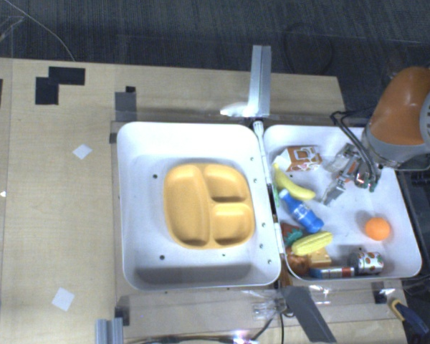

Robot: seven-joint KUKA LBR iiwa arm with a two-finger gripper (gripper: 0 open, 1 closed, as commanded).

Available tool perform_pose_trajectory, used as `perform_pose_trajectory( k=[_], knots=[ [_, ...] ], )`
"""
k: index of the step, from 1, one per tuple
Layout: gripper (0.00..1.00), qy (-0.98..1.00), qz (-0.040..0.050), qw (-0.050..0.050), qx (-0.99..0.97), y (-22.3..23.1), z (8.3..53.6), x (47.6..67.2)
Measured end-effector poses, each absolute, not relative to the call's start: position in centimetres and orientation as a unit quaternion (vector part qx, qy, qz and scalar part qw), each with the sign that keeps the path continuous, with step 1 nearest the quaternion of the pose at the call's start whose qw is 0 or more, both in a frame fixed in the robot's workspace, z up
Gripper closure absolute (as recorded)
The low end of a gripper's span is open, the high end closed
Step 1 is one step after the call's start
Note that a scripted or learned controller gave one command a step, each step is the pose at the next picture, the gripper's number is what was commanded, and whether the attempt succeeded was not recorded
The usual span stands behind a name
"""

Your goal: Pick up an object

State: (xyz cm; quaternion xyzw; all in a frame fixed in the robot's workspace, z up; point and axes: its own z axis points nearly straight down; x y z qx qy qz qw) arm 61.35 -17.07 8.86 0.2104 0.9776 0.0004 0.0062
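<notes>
Bright, even overhead light; soft shadows inside the left bin (pixel 140 156); slightly grainy.

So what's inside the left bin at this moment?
The left bin holds one thing: a yellow divided tray with three compartments, lying flat near the middle. Whatever lies beneath the tray is covered. The gripper is over the right bin.

Two bins sit side by side on the surface (pixel 50 192). The left bin (pixel 136 156) holds a tray (pixel 208 205) at its centre. In the right bin (pixel 408 253), a banana (pixel 292 185) and bottle (pixel 301 213) lie toward 9 o'clock, a ball (pixel 377 228) toward 4, a corn cob (pixel 309 244) and can (pixel 369 261) toward 6.
</notes>
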Motion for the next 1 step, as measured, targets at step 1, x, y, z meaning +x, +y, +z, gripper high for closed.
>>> perform_pose_trajectory(
  k=[1],
  knots=[
    [0.00,0.986,-0.0001,0.007,0.165,-18.34,9.83,64.68]
  ],
)
